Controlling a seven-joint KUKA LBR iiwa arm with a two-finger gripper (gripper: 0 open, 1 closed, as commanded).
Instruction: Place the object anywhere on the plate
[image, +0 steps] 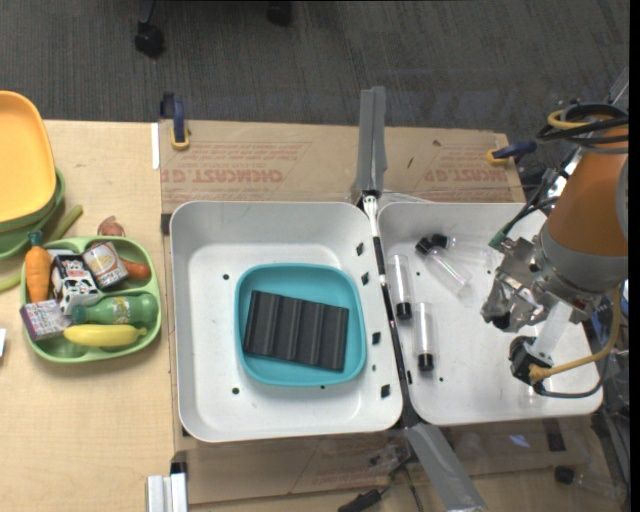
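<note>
Two shallow white bins sit side by side: the left bin (200, 300) holds a teal square plastic plate (258, 290), and a dark grey ribbed rectangular block (297, 328) lies flat on that plate, slightly turned. The right bin (470, 395) holds clear plastic tubes with black caps (424, 335) near its left wall. The grey arm's gripper (510, 300) hangs over the right bin's right side, well apart from the block; its state cannot be made out.

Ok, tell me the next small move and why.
Probably shift the claw left and down over the nearest clear tube. The tubes lie loose in the right bin, while the teal plate in the left bin carries a dark ridged block.
</note>
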